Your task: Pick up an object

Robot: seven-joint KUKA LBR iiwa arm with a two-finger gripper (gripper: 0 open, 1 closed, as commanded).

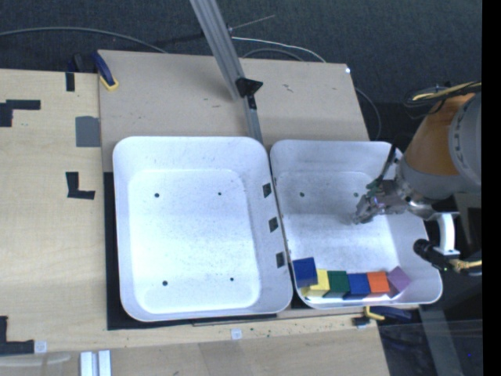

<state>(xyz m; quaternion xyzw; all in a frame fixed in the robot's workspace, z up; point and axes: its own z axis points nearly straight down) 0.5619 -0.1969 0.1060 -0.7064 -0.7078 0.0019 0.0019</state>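
Along the near wall of the right bin [329, 159] lies a row of small blocks: a blue one [304, 270] on a yellow one [317, 287], then green [337, 281], blue [358, 283], orange [378, 282] and purple [398, 278]. My gripper [366, 212] hangs low over the middle right of that bin, well behind the row and apart from it. I see nothing between its tips. The grey arm with its orange band [433, 143] reaches in from the right.
The left bin [129, 210] stands beside the right one. A slanted metal rail [218, 34] crosses the bench behind the bins. Cables run over the dark floor at the back. A yellow-handled clamp [106, 72] sits at the board's far left corner.
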